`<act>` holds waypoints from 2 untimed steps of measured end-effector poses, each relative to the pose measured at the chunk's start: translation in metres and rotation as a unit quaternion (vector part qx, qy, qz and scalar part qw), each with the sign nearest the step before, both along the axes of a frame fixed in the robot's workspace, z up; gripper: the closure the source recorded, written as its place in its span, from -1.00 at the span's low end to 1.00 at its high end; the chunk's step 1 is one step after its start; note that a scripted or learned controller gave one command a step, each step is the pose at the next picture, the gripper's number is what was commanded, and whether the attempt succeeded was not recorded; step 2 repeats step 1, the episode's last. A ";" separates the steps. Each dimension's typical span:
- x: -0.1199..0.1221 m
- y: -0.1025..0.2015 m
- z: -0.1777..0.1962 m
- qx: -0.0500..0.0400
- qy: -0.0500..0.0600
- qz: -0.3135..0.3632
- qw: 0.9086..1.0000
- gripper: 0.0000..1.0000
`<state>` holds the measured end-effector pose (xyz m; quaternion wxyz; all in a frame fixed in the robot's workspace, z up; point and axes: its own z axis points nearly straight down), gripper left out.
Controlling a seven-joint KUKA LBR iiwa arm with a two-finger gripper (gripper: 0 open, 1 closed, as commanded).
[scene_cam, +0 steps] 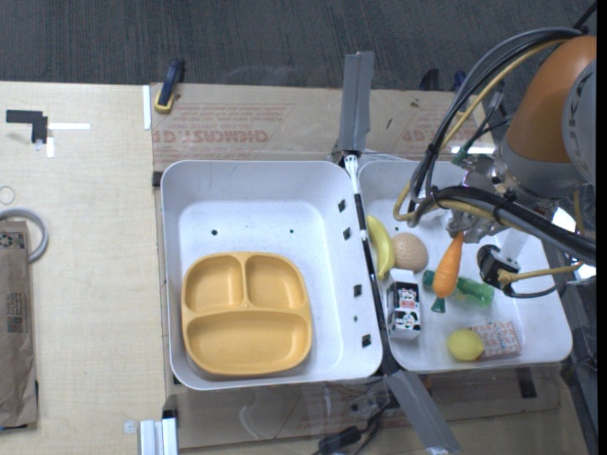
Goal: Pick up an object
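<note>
My left bin [190, 254] holds a plate [248, 312]. In the right bin [555, 344], a banana [381, 245] lies left of an egg [410, 251], a carrot [448, 271] right of it, a lemon [465, 345] in front.

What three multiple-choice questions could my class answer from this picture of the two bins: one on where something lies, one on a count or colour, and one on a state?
1. Where does the yellow divided plate lie?
A. In the left bin
B. In the right bin
C. On the cardboard behind the bins

2. How many compartments does the plate have?
A. Two
B. Three
C. Five

3. How does the toy carrot lie?
A. Standing inside the plate
B. Lying in the right bin among the other items
C. Lying on the wooden bench

Answers: 1 A, the plate rests on the floor of the left bin. 2 B, two small sections sit above one wide one. 3 B, it lies on the floor of the right bin near the banana, the egg and the lemon.
</note>
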<state>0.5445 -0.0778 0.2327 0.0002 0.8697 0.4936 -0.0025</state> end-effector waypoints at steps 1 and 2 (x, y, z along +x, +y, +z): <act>0.055 0.004 -0.028 0.000 0.000 0.140 0.990 1.00; 0.055 0.004 -0.028 0.000 0.000 0.140 0.990 1.00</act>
